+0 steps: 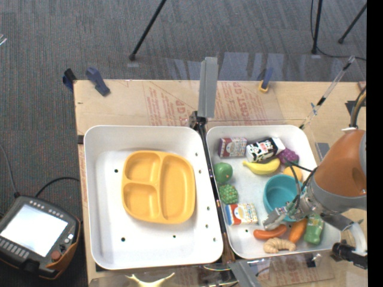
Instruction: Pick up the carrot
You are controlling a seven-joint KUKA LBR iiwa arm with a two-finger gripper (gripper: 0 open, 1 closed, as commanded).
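- The gripper (pixel 281 215) is a pale metal two-finger tool on the grey arm with its glossy orange band (pixel 342 166), low over the front right part of the right bin (pixel 299 131); whether it is apart or together, I cannot tell.
- Just behind and touching it in the view is a round teal bowl (pixel 280 191), smooth plastic with a deep hollow.
- The carrot (pixel 297 231) lies just in front of the tool, a short smooth orange taper, tilted, between a green bottle-like piece (pixel 313 231) on its right and a red-orange sausage shape (pixel 269 234) on its left.
- Nothing is seen between the fingers; the carrot rests on the bin floor near the front wall.
- A knobbly tan piece (pixel 276 246), curved like ginger root, lies at the front wall just below the carrot.
- Left of the bowl sits a small flat printed carton (pixel 240 213), and behind that a bumpy green cube-like fruit (pixel 228 194) and a smooth round green one (pixel 223 172).
- Along the back of the bin: a brown printed carton (pixel 232 146), a black-and-white milk carton (pixel 264 149), a purple grape cluster (pixel 289 156), and a curved yellow banana (pixel 262 167).
- The left bin (pixel 96 160), shallow white plastic with rounded corners, holds a matte yellow divided plate (pixel 159 186) with three compartments.
- Both bins rest on a bare plywood bench (pixel 137 103).
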